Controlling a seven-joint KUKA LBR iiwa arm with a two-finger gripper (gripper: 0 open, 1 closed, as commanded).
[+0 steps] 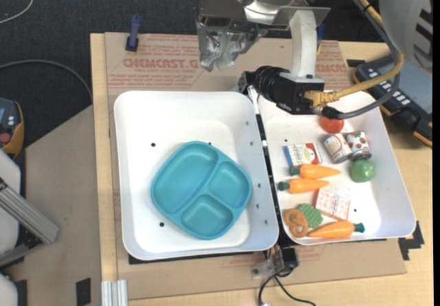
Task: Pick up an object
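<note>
My gripper hangs high over the back rim of the left bin, open, with nothing between its fingers. A teal divided plate lies in the left bin. The right bin holds small play foods: a red tomato, a blue-and-white box, a can, a green ball, two carrots side by side, a pink carton, a pretzel and a third carrot. The gripper stands well apart from all of them.
Both bins rest on a brown cardboard sheet. A blue clip sits at its back left corner. Grey equipment stands off the bench at the left.
</note>
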